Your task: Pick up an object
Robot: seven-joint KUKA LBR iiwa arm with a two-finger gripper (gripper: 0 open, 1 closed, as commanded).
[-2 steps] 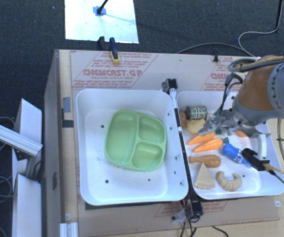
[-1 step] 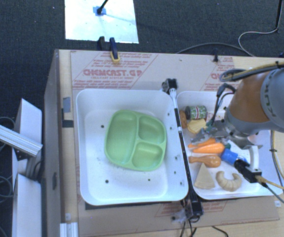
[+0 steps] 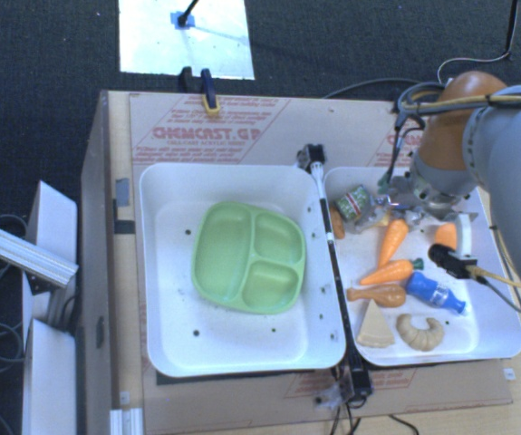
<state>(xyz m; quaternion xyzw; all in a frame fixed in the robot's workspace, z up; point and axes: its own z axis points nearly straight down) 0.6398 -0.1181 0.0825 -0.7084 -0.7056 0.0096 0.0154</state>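
From my feed I see the worktop [image 3: 242, 130] carrying 2 white bins side by side. The left bin [image 3: 165, 333] holds a green divided plate [image 3: 248, 256], lying flat near its middle. The right bin [image 3: 505, 333] holds the loose items. Along its far left sits a small can [image 3: 354, 203], tipped on its side, with a little orange piece [image 3: 336, 224] just beside the divider. A carrot [image 3: 392, 240] lies below the can, pointing down toward a second carrot [image 3: 396, 271] that has a green tip. Under that is a drumstick [image 3: 378, 294], and just right of it a blue bottle [image 3: 434, 293] on its side. Near the front edge are a cheese wedge [image 3: 376, 326] and a croissant [image 3: 420, 331], close together. Another orange piece [image 3: 445, 235] lies toward the right.

The arm [image 3: 505, 143] comes in from the right, bent low over the far part of the right bin. The gripper [image 3: 403, 203] sits just right of the can and above the first carrot. I cannot tell its state; that part is too dark and cluttered.
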